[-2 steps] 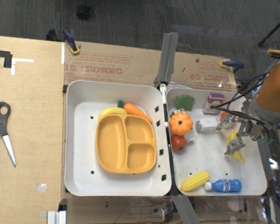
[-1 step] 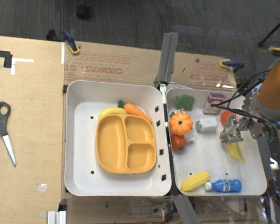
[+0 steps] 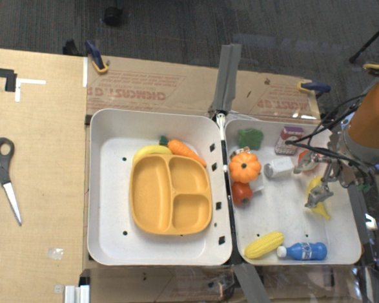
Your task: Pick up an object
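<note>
Yellow object (image 3: 318, 197), perhaps banana, lies in right bin (image 3: 293, 236) near right wall, directly under claw (image 3: 316, 199). Claw grip unclear (blurred, cannot tell). Risk: tips slide off curved skin, nudging it wallward. Long axis runs diagonally, upper-left to lower-right.

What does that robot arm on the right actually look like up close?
The arm is bulky and rounded, orange where it shows, with grey beneath. Black cables loop beside it. At its end sits a small metal gripper, silvery grey, with thin fingers and a red-and-white part beside it.
</note>
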Available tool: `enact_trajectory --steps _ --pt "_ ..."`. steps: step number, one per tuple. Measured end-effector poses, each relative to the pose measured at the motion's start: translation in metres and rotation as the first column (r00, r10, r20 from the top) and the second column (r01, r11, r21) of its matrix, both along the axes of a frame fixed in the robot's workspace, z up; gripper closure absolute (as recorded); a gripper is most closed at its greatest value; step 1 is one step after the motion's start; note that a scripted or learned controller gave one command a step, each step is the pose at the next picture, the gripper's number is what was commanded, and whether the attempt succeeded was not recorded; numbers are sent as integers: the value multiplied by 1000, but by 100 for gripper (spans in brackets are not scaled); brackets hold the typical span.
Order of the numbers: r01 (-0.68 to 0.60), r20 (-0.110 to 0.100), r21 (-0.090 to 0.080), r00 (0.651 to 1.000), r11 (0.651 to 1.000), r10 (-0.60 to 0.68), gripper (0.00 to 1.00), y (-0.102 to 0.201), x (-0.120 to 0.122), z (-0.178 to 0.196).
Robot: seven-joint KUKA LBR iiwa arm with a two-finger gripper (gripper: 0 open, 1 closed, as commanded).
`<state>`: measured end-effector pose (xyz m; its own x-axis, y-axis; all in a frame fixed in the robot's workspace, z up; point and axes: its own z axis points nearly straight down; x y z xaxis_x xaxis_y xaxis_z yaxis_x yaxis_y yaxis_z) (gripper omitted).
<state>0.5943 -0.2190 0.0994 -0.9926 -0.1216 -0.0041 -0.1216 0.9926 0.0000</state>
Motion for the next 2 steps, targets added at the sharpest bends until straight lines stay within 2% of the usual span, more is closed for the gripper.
enact_trajectory --steps 1,2 --pt "14 -1 -1 1000 1000 -14 0 -2 5 -8" --pt "10 3 -2 1000 1000 -10 100 -1 7 1"
